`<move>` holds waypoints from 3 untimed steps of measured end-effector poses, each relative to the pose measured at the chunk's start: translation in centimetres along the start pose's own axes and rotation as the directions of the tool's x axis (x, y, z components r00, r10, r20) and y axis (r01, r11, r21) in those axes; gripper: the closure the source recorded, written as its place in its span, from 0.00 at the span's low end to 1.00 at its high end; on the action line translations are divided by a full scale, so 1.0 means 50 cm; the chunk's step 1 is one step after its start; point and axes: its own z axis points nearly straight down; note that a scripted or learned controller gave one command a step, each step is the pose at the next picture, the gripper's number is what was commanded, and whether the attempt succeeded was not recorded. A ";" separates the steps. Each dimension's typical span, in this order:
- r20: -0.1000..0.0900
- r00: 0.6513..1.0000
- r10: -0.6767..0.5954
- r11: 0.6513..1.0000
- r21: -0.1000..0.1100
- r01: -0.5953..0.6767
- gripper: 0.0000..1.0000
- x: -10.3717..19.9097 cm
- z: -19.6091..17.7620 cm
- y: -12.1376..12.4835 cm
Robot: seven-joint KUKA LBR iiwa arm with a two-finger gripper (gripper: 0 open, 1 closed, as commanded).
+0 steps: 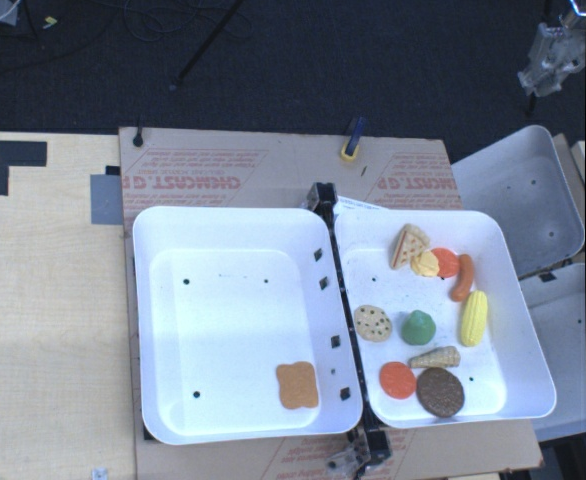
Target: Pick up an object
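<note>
Sitting in the right bin [518, 353], the toy foods are crowding toward its middle and far side: a sandwich wedge [408, 245] near the far edge, a yellow-and-orange piece [435, 264] and a sausage [462, 277] just beside it, corn [473, 318] toward the right edge, a cookie [372, 323] by the left wall, a green ball [418, 326] in the middle, a cone [434, 358], a red disc [397, 379] and a brown patty [439, 392] near the front edge. A slice of toast [297, 385] is lying alone at the front right corner of the left bin [163, 328].

The gripper [550, 63] is hanging beyond the bench's far right corner, well apart from everything; whether it is spread or closed cannot be told.

These are looking like light, hard, smooth plastic pieces, likely slippery. The toast is looking easiest: nothing is crowding it, and pinching across its narrow sides should work. The ball may be rolling out of a pinch.
</note>
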 end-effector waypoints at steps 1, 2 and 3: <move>-0.002 1.000 0.013 1.000 0.022 -0.013 1.00 -0.193 0.236 -0.007; 0.002 1.000 0.000 1.000 -0.001 0.000 1.00 -0.179 -0.002 -0.001; -0.003 1.000 0.004 1.000 0.012 -0.004 1.00 -0.125 0.013 -0.002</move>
